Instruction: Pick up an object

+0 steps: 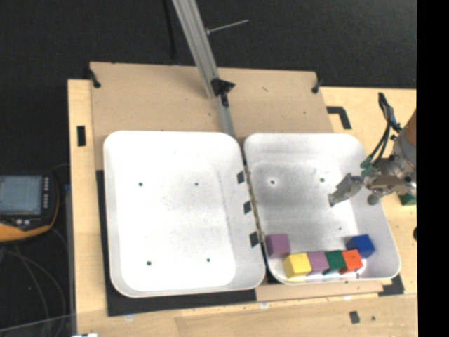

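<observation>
Several small blocks lie along the front edge of the right bin: a purple block, a yellow block, a second purple block, a green block, an orange block and a blue block. My gripper hangs over the right side of this bin, above and behind the blue block. It is open, with one grey finger pointing left, and nothing sits between the fingers.
The left bin stands beside the right one, with black clips along the shared edge. A slanted metal rail rises behind the bins. A handheld device lies off the bench at the far left.
</observation>
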You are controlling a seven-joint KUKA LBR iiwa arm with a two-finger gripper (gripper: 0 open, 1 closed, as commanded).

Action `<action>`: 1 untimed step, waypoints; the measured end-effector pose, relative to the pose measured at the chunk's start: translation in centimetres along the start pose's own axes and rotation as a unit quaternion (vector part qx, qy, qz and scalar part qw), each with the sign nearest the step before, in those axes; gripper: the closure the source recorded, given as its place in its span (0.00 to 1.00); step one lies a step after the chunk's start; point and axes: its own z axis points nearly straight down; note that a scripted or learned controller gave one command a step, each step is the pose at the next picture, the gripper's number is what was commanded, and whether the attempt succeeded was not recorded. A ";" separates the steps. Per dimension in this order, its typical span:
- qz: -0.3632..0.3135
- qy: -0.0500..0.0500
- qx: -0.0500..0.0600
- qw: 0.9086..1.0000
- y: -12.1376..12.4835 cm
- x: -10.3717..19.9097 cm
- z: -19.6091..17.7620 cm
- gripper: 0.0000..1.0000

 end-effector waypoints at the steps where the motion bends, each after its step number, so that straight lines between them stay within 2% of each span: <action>1: 0.001 0.000 0.000 1.000 0.0 0.0 0.0 0.00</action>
